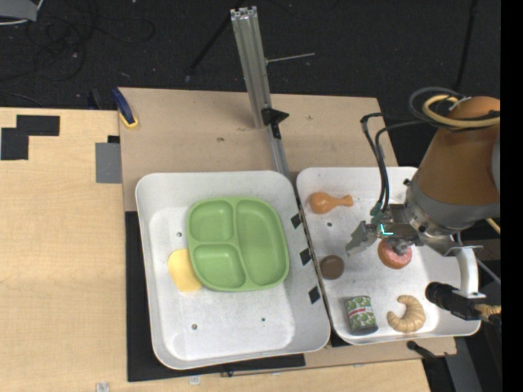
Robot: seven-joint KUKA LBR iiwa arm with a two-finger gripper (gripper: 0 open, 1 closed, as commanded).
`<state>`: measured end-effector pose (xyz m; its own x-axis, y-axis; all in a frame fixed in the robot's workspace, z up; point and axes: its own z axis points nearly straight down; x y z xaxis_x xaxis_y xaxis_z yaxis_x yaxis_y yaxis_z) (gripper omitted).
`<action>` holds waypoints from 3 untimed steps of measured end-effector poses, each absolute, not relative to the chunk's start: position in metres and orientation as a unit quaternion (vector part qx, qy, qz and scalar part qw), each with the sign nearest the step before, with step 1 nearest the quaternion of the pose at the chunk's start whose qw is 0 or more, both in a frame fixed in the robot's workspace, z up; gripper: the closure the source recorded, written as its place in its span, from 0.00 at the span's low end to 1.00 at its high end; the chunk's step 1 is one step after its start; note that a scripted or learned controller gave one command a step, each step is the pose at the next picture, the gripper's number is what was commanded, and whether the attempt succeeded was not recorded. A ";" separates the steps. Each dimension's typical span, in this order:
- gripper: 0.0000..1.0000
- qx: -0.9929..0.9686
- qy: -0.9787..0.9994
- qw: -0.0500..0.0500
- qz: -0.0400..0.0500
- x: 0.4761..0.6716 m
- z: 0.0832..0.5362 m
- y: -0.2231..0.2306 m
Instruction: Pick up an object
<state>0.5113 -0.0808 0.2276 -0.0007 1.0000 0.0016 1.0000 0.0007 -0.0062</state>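
1. Two shallow white bins are seen side by side on the bench: the left bin [163, 333] and the right bin [359, 182], their inner walls touching along the middle.
2. The left bin is occupied by a green divided plate [239, 243] with three compartments, and a yellow object [183, 270] is tucked just beside the plate's lower left edge, partly under its rim.
3. Five small objects are scattered in the right bin: an orange pear-shaped toy [329, 202] near the far wall, a brown round piece [332, 266] near the dividing wall, a green printed can [359, 314] lying toward the near edge, a tan croissant-shaped toy [409, 314] just right of the can, and a red-and-pink round object [395, 254] toward the right side.
4. The grey arm with its orange band [462, 149] is shown reaching in from the right, its gripper [377, 237] lowered over the right bin, just beside the red-and-pink object.
5. One dark finger [358, 239] is seen angled out to the left; the other is hidden against the wrist body, so it cannot be told whether the gripper is spread or pressed together, and nothing is visibly pinched.
6. A metal post [253, 68] is seen rising behind the bins.
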 end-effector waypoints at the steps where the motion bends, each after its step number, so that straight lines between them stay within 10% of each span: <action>1: 0.00 -0.707 -0.707 0.002 0.001 0.512 0.228 -0.081; 3: 0.00 -0.707 -0.707 0.004 0.003 0.509 0.140 -0.082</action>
<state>0.5088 -0.0816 0.1395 0.0004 1.0000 0.0016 1.0000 -0.0004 -0.0088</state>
